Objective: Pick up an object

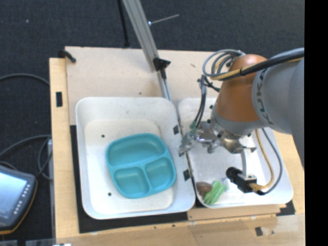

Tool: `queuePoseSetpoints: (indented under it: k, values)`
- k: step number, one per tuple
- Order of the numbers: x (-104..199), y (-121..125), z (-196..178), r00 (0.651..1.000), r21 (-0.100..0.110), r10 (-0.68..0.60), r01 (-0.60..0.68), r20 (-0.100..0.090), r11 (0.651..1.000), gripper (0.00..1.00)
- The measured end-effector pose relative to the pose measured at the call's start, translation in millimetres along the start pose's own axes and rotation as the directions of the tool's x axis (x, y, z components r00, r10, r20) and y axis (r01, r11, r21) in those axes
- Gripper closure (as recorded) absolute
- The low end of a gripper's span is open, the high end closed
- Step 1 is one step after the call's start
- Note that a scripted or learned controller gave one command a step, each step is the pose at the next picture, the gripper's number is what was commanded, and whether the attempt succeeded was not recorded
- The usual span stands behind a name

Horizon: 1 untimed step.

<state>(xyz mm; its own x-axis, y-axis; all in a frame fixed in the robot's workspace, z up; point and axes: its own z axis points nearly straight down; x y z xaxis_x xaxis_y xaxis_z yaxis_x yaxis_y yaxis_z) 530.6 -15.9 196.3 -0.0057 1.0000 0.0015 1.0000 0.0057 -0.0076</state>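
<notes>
Arm is in from the right, wrist over the right bin [285, 187]. Hand [193, 138] sits low at that bin's left wall, close to the divide between the bins. From this angle I can't tell whether the hand is wide or narrow, and I see nothing in it. Candidates to pick: a green object [217, 191] and a brown object [203, 187], touching each other at the right bin's front-left corner, near the hand but apart from it. Left bin [84, 137] holds a teal divided plate [141, 164], lying flat. Both bins sit on the tabletop [113, 76].
</notes>
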Motion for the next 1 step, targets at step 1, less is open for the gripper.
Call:
queuePoseSetpoints:
  k: [1]
  values:
    - [-4.2,1.8,-15.1,1.000,-0.009,0.006,-0.006,0.002,1.000,1.00]
